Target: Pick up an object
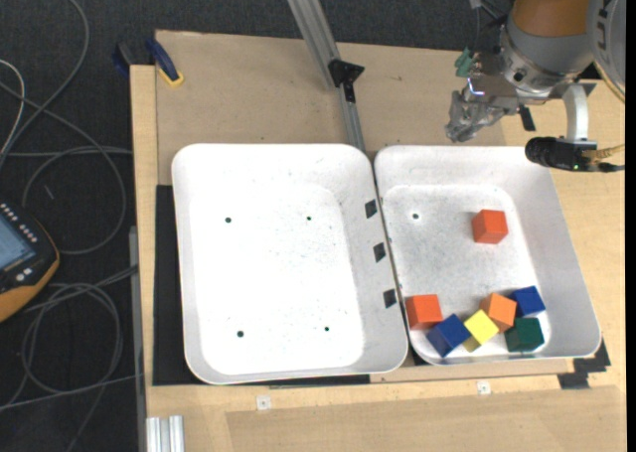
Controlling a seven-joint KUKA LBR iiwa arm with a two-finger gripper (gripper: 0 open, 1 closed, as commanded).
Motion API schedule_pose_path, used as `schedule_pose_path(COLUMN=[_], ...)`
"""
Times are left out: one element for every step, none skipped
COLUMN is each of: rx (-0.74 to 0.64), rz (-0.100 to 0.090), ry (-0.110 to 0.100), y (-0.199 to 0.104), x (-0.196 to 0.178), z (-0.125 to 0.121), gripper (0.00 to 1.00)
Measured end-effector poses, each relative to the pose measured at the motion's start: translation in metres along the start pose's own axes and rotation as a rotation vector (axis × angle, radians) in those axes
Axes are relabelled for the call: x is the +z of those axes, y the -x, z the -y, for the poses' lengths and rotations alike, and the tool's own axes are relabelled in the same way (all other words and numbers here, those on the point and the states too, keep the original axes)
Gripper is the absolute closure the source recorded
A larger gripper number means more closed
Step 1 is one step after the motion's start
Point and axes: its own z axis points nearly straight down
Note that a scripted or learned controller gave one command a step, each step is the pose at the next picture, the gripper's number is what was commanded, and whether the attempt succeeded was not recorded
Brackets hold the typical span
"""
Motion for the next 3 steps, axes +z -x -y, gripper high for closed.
schedule_pose_path(rx=[-0.001, 0.000, -0.001], rz=[-0.001, 0.000, 0.000], ry=[-0.001, -0.002, -0.003], y=[-0.059, -0.107, -0.165], x=[-0.003, 0.015, 0.030], z=[0.011, 0.018, 0.030], gripper=[1.00, 1.00, 1.00])
